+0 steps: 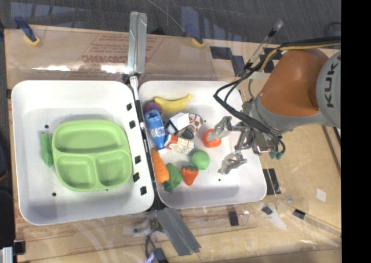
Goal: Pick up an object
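Note:
The right bin (243, 189) holds a pile of toy food: a yellow banana (173, 102), a blue bottle (155, 128), a carrot (159, 164), a green ball (200, 159), a red strawberry-like piece (188, 175) and an orange-red piece (211, 138). My gripper (226, 145) hangs over the right side of this bin, open, with one finger (222, 124) just right of the orange-red piece and the other finger (231, 164) nearer the front. Nothing sits between the fingers.
The left bin (29, 198) carries a green divided tray (91, 153) and a green stick (46, 148) beside it. A metal bar (137, 41) stands behind the divider between the bins. Black cables (243, 79) loop above the wrist.

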